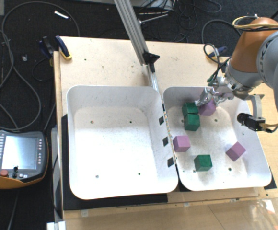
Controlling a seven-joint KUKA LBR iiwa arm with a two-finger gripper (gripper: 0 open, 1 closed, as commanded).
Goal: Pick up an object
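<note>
Working far corner of right shallow white bin [261, 174] | two-finger gripper [209, 98] closing around small purple cube [207, 109] | lifting straight, avoiding touching green block [191, 116]

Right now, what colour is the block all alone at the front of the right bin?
Green, seen in the camera view.

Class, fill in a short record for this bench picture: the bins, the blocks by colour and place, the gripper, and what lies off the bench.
Right bin: three purple blocks, three green blocks
Green pair: touching, near the back
Gripper: over purple block; hold cannot be told
Left bin: white
Off bench: teach pendant, on the floor at left
</note>
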